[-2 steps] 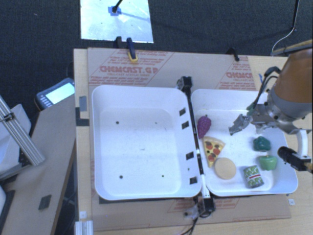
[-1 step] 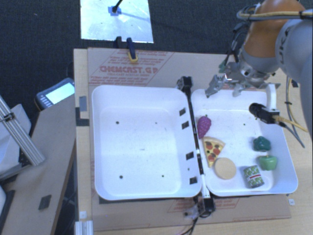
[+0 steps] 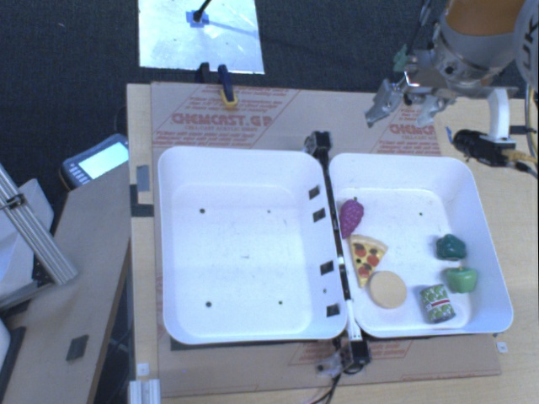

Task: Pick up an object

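My gripper [image 3: 402, 112] hangs high above the back edge of the right bin [image 3: 396, 168], its two grey fingers spread apart with nothing between them. Down in that bin lie a purple bunch of grapes [image 3: 350, 216], a pizza slice [image 3: 367, 257], a round tan cookie [image 3: 388, 289], a green and red can [image 3: 437, 303], a green pepper [image 3: 461, 278] and a dark green broccoli piece [image 3: 450, 246]. All of them lie well below and in front of the gripper.
The left bin [image 3: 173, 251] stands beside the right one, joined by a black-clipped divider [image 3: 328, 234]. A shiny metal sheet [image 3: 200, 23] lies at the back left. A small screen device [image 3: 97, 162] sits off the bench's left side.
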Robot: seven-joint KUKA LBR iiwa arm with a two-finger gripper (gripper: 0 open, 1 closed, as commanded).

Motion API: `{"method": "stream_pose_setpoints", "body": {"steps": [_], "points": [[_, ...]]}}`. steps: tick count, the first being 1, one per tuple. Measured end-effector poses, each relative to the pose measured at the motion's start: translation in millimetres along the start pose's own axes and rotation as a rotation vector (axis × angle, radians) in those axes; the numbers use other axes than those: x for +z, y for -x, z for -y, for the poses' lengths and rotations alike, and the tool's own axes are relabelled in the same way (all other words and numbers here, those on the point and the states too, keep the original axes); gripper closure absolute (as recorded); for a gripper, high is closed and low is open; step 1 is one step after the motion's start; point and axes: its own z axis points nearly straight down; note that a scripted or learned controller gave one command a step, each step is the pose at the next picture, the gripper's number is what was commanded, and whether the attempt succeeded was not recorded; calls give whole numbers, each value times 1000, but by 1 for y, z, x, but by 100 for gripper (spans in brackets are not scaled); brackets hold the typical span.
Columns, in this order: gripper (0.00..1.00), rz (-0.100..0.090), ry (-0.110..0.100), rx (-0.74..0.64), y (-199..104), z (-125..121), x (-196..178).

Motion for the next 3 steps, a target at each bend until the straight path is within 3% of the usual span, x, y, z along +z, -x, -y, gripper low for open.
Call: {"method": "stream_pose_setpoints", "body": {"steps": [1,2,3], "points": [[0,0,-7,3,-4,61,-99],[0,1,-3,10,23,146,-187],[100,2,-8,2,21,142,-192]]}}
